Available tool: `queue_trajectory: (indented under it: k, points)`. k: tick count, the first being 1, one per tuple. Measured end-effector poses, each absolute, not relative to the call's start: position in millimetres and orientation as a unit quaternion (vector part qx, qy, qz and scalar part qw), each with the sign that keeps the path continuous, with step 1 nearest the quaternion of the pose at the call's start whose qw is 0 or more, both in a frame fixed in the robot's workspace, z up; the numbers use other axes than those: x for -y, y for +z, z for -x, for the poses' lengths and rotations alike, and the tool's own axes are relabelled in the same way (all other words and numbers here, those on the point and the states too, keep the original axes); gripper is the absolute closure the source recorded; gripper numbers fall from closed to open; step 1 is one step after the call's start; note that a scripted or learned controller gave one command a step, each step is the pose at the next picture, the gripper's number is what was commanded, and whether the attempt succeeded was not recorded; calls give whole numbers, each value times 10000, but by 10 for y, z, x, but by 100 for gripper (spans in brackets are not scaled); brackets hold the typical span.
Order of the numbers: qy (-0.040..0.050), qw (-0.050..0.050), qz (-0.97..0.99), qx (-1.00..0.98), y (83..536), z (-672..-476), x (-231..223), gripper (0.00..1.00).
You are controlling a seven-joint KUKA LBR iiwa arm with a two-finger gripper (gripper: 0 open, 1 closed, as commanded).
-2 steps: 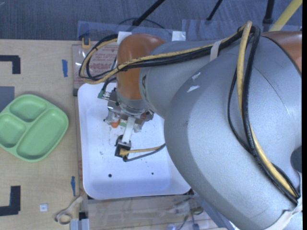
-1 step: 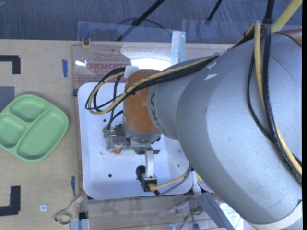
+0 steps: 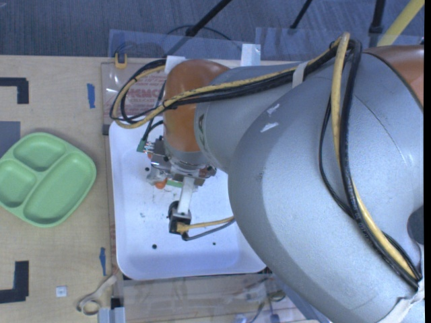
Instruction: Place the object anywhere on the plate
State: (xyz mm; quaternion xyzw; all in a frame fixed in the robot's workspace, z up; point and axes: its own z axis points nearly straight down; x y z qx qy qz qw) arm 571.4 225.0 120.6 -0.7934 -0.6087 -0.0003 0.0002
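Note:
The green divided plate [image 3: 46, 178] lies on the wooden bench at the left, outside the white bin [image 3: 135, 247]. My gripper [image 3: 168, 175] hangs over the bin's upper middle, seen from above, and the wrist covers most of it. A small orange and green bit [image 3: 160, 184] peeks out at the gripper's lower left edge; I cannot tell what it is or whether it is held. The plate's three compartments show nothing in them.
The large grey arm with its orange band [image 3: 185, 99] covers the right half of the view. Black and yellow cables [image 3: 202, 225] loop around the wrist. Blue tape marks [image 3: 91, 94] and black corner marks [image 3: 20, 280] sit on the bench.

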Motion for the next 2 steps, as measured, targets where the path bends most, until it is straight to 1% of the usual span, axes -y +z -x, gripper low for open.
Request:
queue_trajectory:
  k: [1,2]
  points:
    - [-28,-3,6958,7182,892,-5552,-2257,100]
    - [-48,-6,7822,6230,894,-5444,-2245,100]
